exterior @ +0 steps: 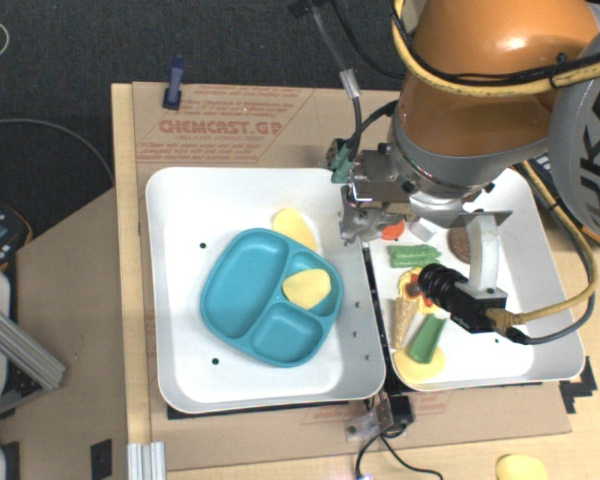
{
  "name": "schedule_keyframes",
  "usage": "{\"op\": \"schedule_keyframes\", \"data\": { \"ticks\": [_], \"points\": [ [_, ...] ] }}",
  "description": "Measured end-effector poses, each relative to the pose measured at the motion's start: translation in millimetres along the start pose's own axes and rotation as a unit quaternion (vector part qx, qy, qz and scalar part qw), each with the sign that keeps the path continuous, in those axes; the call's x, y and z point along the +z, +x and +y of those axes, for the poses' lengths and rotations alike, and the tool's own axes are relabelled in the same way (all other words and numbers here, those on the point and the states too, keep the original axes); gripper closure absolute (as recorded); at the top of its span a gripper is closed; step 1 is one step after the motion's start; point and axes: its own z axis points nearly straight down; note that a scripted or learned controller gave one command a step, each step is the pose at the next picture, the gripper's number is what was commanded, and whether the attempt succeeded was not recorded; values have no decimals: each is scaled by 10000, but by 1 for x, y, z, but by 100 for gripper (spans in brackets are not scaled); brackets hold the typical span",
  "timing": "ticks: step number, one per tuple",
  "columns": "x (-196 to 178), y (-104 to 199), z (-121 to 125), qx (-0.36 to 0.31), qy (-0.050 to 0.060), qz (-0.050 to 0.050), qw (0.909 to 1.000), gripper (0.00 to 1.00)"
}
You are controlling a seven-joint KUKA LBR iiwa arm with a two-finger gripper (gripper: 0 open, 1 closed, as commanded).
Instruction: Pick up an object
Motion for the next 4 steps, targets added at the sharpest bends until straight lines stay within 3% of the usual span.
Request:
{"op": "schedule_keyframes", "data": {
  "ticks": [2, 3, 4],
  "points": [
    [-20, 1, 1, -6, -15, -1, 10000, 100],
    [10, -4, -1, 20, 47, -5, 10000, 100],
    [-2, -3, -1, 10, 20, 0, 10000, 100]
  ]
}}
